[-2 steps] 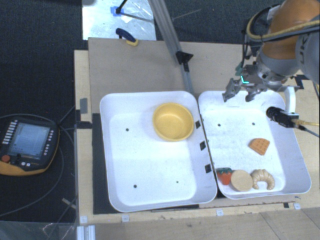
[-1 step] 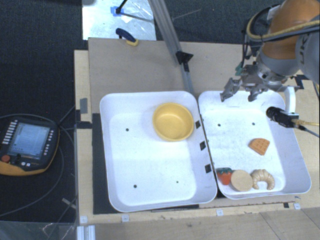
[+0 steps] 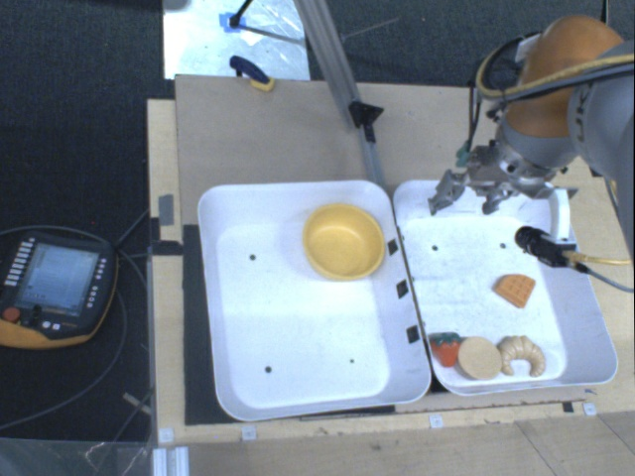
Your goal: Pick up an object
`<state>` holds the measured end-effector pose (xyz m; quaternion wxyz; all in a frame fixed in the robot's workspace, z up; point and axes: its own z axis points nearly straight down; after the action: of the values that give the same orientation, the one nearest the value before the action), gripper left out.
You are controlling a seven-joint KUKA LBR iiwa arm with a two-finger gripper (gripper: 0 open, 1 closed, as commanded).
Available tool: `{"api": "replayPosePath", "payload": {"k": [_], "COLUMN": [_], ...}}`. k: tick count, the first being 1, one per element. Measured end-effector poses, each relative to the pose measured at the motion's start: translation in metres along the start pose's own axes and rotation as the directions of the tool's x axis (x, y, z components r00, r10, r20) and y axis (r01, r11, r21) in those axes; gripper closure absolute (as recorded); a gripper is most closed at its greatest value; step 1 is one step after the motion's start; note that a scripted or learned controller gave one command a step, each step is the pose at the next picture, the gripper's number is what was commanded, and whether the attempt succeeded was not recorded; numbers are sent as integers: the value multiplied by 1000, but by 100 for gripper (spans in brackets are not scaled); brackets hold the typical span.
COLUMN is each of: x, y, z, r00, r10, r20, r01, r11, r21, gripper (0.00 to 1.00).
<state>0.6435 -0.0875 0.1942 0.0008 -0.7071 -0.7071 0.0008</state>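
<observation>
My gripper [image 3: 466,201] hangs over the far edge of the right bin [image 3: 575,315], its two fingers spread apart with nothing between them. In that bin lie an orange waffle-like wedge [image 3: 515,290], a tan round disc [image 3: 478,358], a croissant-shaped piece [image 3: 523,354] and a small red and green item [image 3: 445,347], all toward the near side and well apart from the gripper. A yellow bowl [image 3: 343,241] sits upright in the left bin [image 3: 248,305], near its far right corner.
A black and white cable fitting [image 3: 544,242] hangs off the arm over the right bin's far right part. A grey pole [image 3: 337,58] slants across the bench behind the bins. A teach pendant [image 3: 50,286] lies on the floor at left.
</observation>
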Motion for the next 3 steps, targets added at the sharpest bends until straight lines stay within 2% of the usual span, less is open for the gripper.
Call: {"api": "replayPosePath", "payload": {"k": [2, 3], "x": [1, 1], "y": [-11, -9], "z": [106, 93], "r00": [1000, 1000], "r10": [0, 0], "r20": [0, 0], "r01": [0, 0], "r11": [1000, 1000], "r21": [1, -4], "gripper": [0, 100]}}
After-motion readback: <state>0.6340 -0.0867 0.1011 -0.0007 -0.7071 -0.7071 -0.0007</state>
